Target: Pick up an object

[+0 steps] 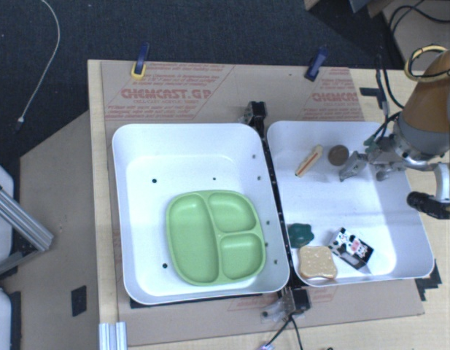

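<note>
1. Gripper (pixel 365 165): over the far right part of the right bin (pixel 400 217), reaching in from the right. Two fingers spread apart, nothing between them; apparently poised for a descent.
2. Brown round piece (pixel 338 154): just left of the gripper, the nearest candidate for picking.
3. Tan stick (pixel 308 160): lies slanted, left of the round piece, loose on the bin floor.
4. Green lump (pixel 300 233), bread-like block (pixel 316 262), black-and-white item (pixel 353 248): clustered at the near left of the right bin, well apart from the gripper.
5. Left bin (pixel 137 159): holds a green divided plate (pixel 214 236), likely too flat to grasp easily.
6. Clamps (pixel 140 63): pin the far edge of the board.
</note>
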`<state>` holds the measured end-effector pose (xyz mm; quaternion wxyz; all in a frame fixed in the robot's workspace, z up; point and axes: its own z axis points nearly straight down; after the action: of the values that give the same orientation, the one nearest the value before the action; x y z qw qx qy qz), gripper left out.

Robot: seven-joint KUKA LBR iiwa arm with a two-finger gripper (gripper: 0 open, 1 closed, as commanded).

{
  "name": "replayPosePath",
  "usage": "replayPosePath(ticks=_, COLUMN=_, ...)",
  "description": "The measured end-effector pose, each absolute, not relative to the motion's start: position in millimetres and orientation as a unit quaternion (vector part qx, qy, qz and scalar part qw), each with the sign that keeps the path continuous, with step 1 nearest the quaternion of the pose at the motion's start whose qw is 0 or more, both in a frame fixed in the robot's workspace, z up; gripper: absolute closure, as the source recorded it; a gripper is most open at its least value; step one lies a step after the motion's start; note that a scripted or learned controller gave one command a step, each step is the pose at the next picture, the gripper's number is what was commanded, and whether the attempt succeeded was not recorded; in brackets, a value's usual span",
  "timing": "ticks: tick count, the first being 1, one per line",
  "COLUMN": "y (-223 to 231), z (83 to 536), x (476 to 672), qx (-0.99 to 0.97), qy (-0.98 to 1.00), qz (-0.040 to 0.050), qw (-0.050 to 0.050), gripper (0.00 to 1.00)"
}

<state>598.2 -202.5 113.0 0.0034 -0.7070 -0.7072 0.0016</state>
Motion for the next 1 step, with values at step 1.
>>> replayPosePath(ticks=1, y=-201.8, z=82.4, x=597.5, qx=-0.707, qy=-0.707, qz=0.0013, qw=0.002, gripper=0.00)
